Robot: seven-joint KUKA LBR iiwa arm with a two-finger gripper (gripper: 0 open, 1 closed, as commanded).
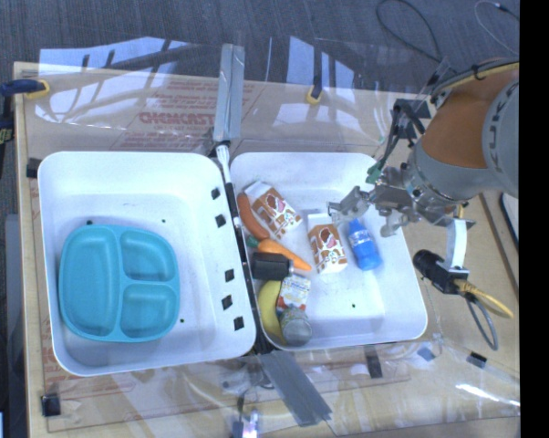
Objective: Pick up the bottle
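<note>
Wooden bench top under a sheet of clear plastic, dark carpet behind it, two shallow bins side by side. Standing here looking down at it, the grey robot arm with the orange band (459, 144) sticks in over the rim of the right-hand white plastic bin (388, 310), and its two-finger gripper (373, 210) hangs low inside that bin.

Honestly I can't tell from here whether the gripper is spread or pressed together, there's too much grey metal bunched up around it.

The small blue plastic bottle (364, 247) lies on the bin floor just beside the gripper, on the side toward the bench's near edge. I can't make out whether the two actually touch.

Right next to the bottle, one step further from the arm, is a brown-and-white printed carton (327, 247). A second printed carton (275, 211) sits further out from the gripper again, about level with it, with an orange-red sausage (246, 215) just past that.

Well away from the gripper, along the bin's far wall, things are piled close together: an orange carrot (286, 255), a black rectangular block (268, 265) touching it, a yellow banana (269, 305), a small white pouch (295, 290) and a grey round thing (296, 328).

Well apart from the gripper, the left-hand white plastic bin (194, 203) holds a light blue divided plate (119, 281).
</note>
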